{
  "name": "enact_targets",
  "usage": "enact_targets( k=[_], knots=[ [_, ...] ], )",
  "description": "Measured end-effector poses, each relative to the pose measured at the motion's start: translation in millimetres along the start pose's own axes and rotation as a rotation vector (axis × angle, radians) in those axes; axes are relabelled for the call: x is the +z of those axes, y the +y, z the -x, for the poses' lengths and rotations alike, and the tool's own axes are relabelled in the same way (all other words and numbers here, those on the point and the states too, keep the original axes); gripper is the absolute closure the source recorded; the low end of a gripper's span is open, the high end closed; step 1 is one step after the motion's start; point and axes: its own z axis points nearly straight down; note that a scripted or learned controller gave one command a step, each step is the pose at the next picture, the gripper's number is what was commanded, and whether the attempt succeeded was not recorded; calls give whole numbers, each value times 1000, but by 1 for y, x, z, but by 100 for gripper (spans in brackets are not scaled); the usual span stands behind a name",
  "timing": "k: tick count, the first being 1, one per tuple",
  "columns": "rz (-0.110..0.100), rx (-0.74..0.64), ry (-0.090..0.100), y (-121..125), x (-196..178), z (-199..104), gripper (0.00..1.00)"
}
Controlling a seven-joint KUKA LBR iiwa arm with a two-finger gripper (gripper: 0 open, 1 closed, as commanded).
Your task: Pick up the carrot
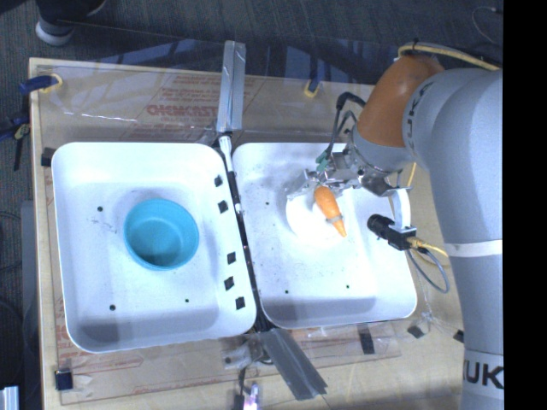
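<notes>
We are viewing the grey arm with its orange wrist band [389,101] reaching down into the right-hand shallow white plastic bin [376,301]. The tool [329,180] is sitting at the thick end of the small orange tapered carrot [329,209]. The carrot is extending from directly beneath the tool toward the near side of the bin, its pointed tip aiming away from the tool. It is lying over a round white plate [301,219] on the bin floor, just below the tool. We cannot tell how far apart the tool is standing, nor whether the carrot is gripped or merely touched, because the wrist is covering that area. Well to the left of the tool, across the divider between the bins, a round blue plastic bowl [162,233] is resting upright in the left-hand shallow white bin [85,165]. Both bins are standing on the light wooden table [128,96].
</notes>
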Motion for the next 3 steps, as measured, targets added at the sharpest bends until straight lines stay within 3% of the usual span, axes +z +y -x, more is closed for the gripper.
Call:
enact_targets(
  k=[1, 2, 3],
  knots=[
    [15, -28, -4, 4, 27, 6, 0],
    [1, -158, 1, -11, 4, 5, 0],
    [4, -162, -1, -29, 33, 4, 0]
  ],
)
